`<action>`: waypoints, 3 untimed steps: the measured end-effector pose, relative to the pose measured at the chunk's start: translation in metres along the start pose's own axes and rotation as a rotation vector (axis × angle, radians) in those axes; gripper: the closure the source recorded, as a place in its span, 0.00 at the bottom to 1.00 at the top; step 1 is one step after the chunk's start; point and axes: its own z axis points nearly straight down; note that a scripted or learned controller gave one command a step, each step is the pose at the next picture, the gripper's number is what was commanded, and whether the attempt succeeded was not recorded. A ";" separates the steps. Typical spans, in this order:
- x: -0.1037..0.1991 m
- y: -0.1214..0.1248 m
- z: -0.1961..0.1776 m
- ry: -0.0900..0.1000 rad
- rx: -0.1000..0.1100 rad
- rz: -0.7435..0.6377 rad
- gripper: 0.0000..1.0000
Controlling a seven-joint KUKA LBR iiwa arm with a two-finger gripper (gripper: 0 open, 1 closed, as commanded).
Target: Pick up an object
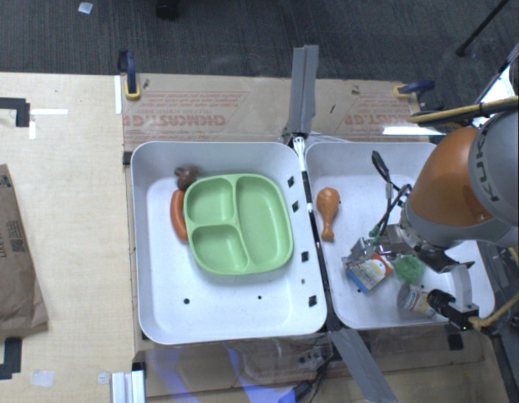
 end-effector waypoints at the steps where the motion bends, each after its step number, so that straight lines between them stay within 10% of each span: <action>1: 0.004 -0.027 0.000 0.000 -0.001 -0.103 0.00; 2: -0.083 0.019 -0.001 -0.002 -0.002 -0.211 0.00; 3: -0.099 -0.037 -0.001 -0.001 -0.002 -0.236 0.00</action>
